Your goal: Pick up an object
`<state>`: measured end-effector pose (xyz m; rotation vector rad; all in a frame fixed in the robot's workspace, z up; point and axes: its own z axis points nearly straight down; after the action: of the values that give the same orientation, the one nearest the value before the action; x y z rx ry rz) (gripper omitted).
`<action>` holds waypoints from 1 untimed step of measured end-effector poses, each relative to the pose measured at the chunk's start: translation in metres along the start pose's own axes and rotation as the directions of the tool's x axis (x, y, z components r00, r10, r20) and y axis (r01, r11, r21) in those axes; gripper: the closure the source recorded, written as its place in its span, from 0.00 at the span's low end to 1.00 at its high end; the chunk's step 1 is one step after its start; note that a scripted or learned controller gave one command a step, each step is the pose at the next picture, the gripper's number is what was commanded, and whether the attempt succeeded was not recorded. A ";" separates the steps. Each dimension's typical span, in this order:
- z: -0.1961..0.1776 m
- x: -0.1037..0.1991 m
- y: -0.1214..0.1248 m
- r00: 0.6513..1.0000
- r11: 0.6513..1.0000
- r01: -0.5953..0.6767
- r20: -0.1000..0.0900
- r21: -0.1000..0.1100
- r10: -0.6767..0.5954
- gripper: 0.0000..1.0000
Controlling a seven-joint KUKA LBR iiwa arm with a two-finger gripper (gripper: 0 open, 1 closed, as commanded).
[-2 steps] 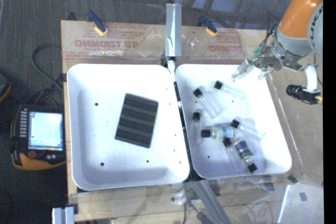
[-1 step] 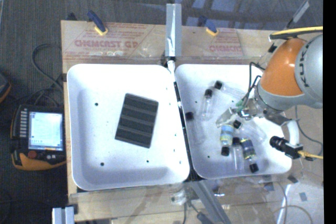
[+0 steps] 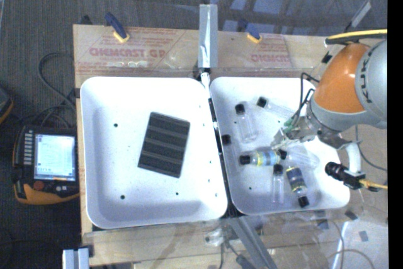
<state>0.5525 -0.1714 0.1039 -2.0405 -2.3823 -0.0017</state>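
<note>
Seen from the fixed camera above, the wooden desk (image 3: 157, 50) is carrying two shallow white plastic bins side by side. The left white bin (image 3: 101, 110) is holding a single flat, dark grey ribbed rectangular pad (image 3: 164, 143), which is lying slightly tilted near the bin's middle, well apart from every wall.

The right white bin (image 3: 252, 201) is holding several small clear plastic bottles with black caps. One clear bottle (image 3: 245, 123) is lying near the upper left part of the bin, and another clear bottle (image 3: 272, 107) is lying further up and to the right, its black cap pointing away from the arm. A clear bottle with a yellow and blue label (image 3: 261, 159) is lying on its side near the bin's centre. Just below it, a plain clear bottle (image 3: 278, 184) is sitting beside a bottle with a dark label (image 3: 296, 181), whose cap is pointing toward the bin's near edge.

The grey arm with the orange band (image 3: 343, 82) is reaching in from the right, and its two-finger gripper (image 3: 289, 135) is hanging low over the right bin, just beside the labelled centre bottle. Whether the jaws are wide, narrow or closed around anything cannot be told from this angle.

An orange and black handheld control pendant with a lit screen (image 3: 47, 164) is lying on the floor to the left of the desk.
</note>
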 end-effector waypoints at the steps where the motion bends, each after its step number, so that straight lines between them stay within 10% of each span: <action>1: 0.000 0.000 0.000 1.000 1.000 0.000 0.000 0.000 0.000 0.00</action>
<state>0.5524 -0.1714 0.1039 -2.0404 -2.3821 -0.0015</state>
